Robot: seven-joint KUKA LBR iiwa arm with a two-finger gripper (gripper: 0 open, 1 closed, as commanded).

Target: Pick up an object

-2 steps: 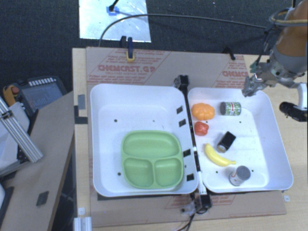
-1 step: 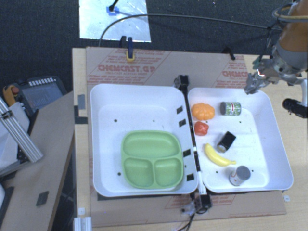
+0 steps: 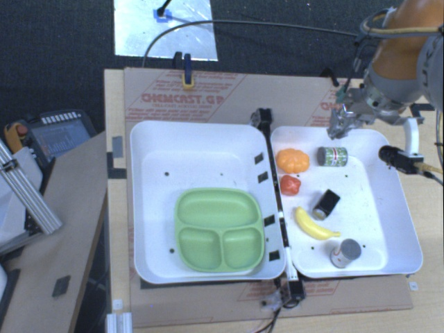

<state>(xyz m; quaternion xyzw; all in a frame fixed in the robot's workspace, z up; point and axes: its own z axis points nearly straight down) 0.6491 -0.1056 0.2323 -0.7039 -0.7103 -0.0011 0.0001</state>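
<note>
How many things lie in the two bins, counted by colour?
Green: 2, tray, can
Orange: 1, pumpkin
Red: 1, tomato
Black: 1, box
Yellow: 1, banana
Grey: 1, tin
Total: 7

I see the gripper [image 3: 339,127] hanging over the far edge of the right bin [image 3: 399,207], just above a small can [image 3: 333,156] lying on its side. Beside the can sit an orange pumpkin-shaped toy [image 3: 293,160] and a red piece [image 3: 290,184]. Nearer me lie a black block [image 3: 326,203], a banana [image 3: 314,226] and a grey cylinder [image 3: 345,252]. The left bin [image 3: 159,158] holds a green divided tray [image 3: 219,229].
</note>
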